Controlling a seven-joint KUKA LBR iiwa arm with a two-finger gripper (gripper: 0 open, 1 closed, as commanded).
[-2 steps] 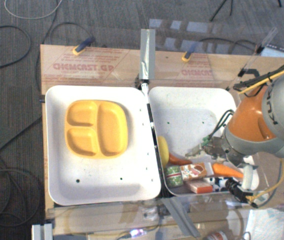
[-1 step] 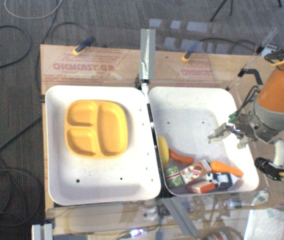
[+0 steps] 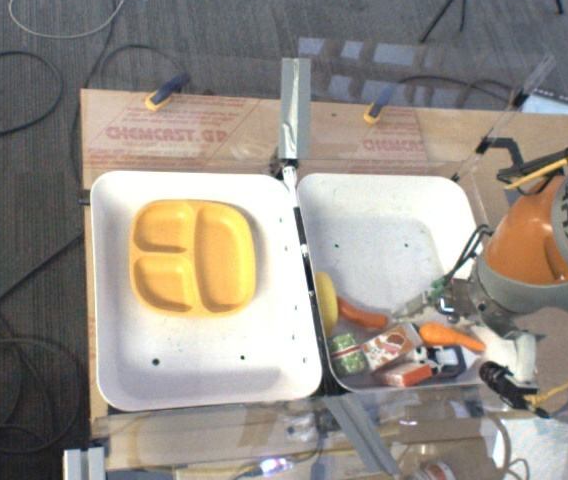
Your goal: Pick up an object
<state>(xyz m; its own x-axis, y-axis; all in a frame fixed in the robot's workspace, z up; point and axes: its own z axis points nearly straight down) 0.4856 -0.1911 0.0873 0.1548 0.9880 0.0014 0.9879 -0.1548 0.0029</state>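
The carrot (image 3: 452,336) is laid lengthwise left-right, tip pointing right. "CHEMCAST GP" is printed on the desk (image 3: 164,133). The pincer (image 3: 442,301) state cannot be told.

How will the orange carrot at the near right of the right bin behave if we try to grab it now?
The carrot looks tapered and smooth, so it may slip out toward its thin end. Its rounded shape suggests it could roll. It lies crowded against a red-and-white packet, which will likely shift when the carrot is pushed.
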